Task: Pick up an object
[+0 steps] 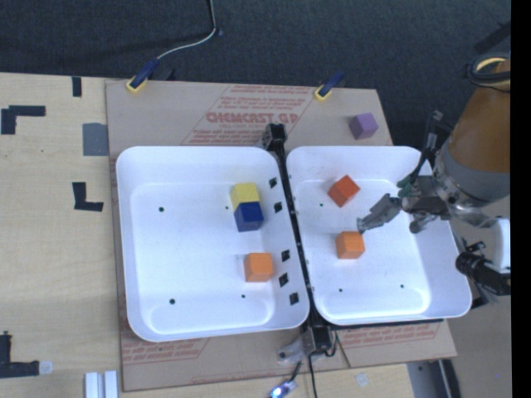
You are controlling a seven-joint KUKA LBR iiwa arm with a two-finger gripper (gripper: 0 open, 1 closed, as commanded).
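In the right bin [431,305], an orange cube [350,245] lies near the middle and a red-orange cube [343,191] lies a little further back. My gripper [390,223] hangs over this bin, just right of and slightly above the orange cube. It is open, and one finger [373,215] points down-left to within a short gap of that cube's upper right corner. Nothing is between the fingers. The left bin [149,305] holds a yellow cube [245,192] touching a blue cube [249,215], and an orange cube [259,266] nearer the front.
A purple cube [362,125] sits outside the bins on the cardboard sheet [249,114] behind the right bin. The black divider [287,222] between the bins runs front to back. The arm's grey and orange body [485,148] covers the right bin's right edge.
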